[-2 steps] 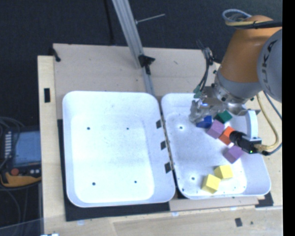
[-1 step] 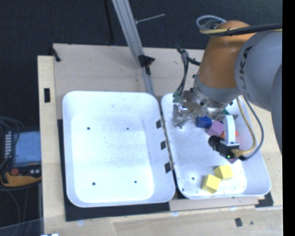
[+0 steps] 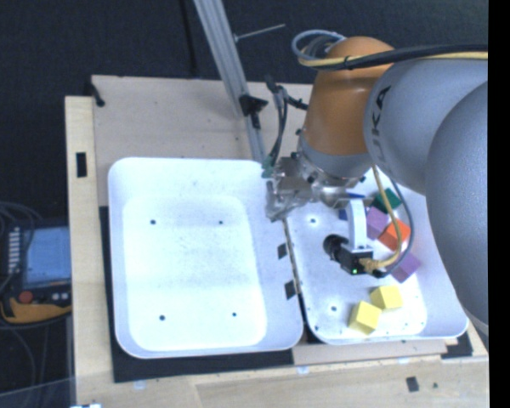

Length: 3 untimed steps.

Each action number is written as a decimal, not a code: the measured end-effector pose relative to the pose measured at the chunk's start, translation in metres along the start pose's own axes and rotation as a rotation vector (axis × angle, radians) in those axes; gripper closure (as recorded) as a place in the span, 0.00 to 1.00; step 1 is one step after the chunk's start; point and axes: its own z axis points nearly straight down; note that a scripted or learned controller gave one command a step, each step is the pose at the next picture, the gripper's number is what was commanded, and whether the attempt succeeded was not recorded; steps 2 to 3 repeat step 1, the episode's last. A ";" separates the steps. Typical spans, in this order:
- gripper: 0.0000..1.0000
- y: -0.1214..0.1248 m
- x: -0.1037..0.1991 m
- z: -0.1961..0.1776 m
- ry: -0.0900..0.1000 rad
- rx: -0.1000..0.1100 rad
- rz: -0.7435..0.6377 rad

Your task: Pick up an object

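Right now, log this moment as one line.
gripper: over right bin, left edge | yellow blocks: two, front of right bin | held: nothing visible

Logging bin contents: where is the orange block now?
In the camera view, the orange block lies in the right bin, toward its right side, between the upper purple block and the lower purple block.
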 end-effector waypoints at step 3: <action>1.00 -0.009 0.054 0.006 0.001 0.000 -0.001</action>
